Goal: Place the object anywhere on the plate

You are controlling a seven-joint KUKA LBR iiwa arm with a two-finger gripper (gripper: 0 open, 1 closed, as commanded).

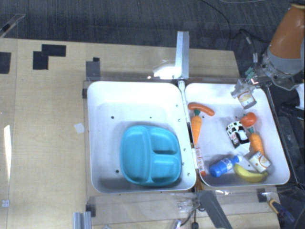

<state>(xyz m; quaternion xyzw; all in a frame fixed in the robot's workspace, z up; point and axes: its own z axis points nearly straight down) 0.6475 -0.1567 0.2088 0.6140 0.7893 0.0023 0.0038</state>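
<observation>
We count two white bins on the table: the left bin holds one blue plate with three compartments, lying toward the bin's near right corner. The right bin holds the loose things, and the plate carries none of them.

In the right bin we see one plush carrot along the left wall, one red sausage just above it, one blue bottle with a white cap near the front, and one yellow banana just beside that bottle. One black-and-white cow toy lies in the middle, with a small red-orange piece touching its upper right, an orange piece to its right, and a small white carton just above the banana.

The claw hangs over the bin's far right corner, at the end of the arm, and it grips a small white labelled object between its fingers, lifted above the bin floor and well apart from the plate, with the dividing walls between.
</observation>
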